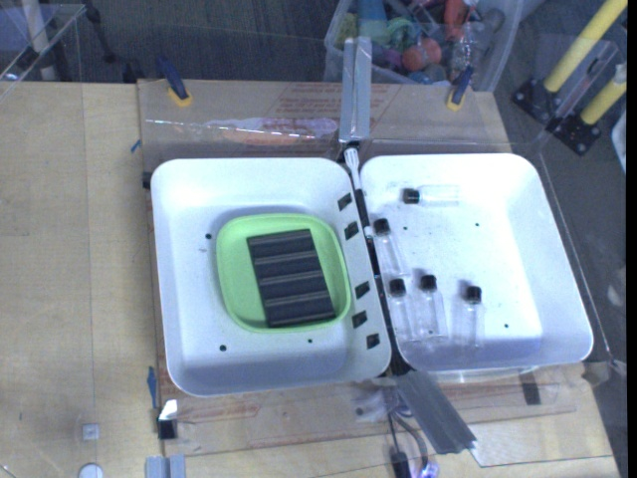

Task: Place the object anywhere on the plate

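How far the gripper is open, and whether anything is held, cannot be told. Since the arm reaches in from the frame's right, the right-hand shallow white bin (518, 182) is met first. Small clear vials with black caps (428, 302) are scattered there, most with long axes running up and down the frame, and one vial near the top (430, 196) lies crosswise. If a vial is the object meant, it must be carried leftward over the divider. In the left-hand white bin (179, 197), at centre left, the square light-green plate (231, 267) already bears a black ribbed rectangular block (291, 277), lying wholly within its rim.
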Available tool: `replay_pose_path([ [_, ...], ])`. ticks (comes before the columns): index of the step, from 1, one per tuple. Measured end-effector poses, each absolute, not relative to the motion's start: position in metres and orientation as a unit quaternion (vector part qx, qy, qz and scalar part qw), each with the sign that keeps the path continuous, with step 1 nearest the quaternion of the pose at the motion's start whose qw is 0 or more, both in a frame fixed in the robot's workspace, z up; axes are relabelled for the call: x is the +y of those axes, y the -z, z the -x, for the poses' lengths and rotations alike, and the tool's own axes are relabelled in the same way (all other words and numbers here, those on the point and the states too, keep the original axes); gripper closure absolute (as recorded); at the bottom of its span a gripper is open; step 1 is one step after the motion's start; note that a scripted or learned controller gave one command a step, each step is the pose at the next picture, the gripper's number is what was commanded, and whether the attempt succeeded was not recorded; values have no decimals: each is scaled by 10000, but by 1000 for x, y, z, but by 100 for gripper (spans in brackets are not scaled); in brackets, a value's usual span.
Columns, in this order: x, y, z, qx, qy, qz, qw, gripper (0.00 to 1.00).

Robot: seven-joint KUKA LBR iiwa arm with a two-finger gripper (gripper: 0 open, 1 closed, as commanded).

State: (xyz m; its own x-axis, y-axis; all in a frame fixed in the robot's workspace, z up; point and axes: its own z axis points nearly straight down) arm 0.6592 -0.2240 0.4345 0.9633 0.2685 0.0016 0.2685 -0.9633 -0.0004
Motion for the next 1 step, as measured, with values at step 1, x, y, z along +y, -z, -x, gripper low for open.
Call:
replay_pose_path([
  [1, -224, -435, -660, -1302, 8, 9915, -7, 0],
])
